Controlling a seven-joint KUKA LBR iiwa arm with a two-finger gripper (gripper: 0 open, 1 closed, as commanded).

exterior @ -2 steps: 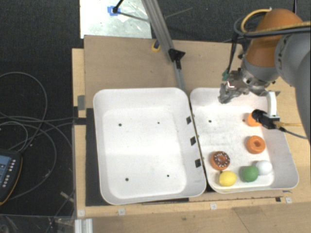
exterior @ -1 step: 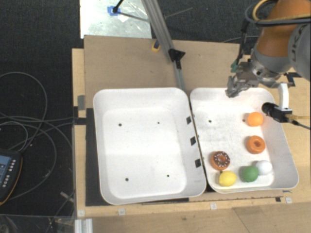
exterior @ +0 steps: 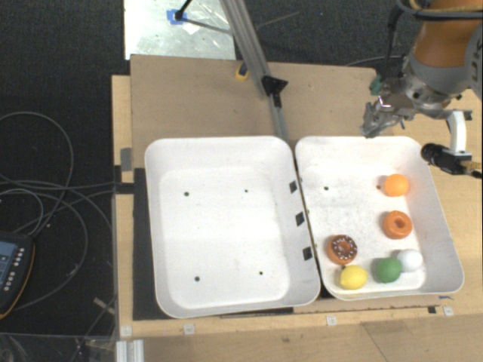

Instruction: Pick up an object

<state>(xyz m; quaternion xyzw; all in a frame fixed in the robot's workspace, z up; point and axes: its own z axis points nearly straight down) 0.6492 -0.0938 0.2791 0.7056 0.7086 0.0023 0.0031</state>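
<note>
The right bin (exterior: 355,164) holds several small toys. An orange ball (exterior: 395,185) lies near its far right side, with an orange ring (exterior: 397,224) just in front of it. A brown sprinkled donut (exterior: 343,249), a yellow lemon (exterior: 353,277), a green ball (exterior: 388,269) and a white ball (exterior: 410,260) cluster along the near edge. My gripper (exterior: 375,124) hangs over the bin's far rim, above and left of the orange ball, with nothing seen between its fingers.
The left bin (exterior: 219,225) sits beside the right one, joined by black clips (exterior: 299,218). A grey pole (exterior: 253,47) slants across the bench behind the bins. Cables and a handheld pendant (exterior: 13,266) lie on the floor at left.
</note>
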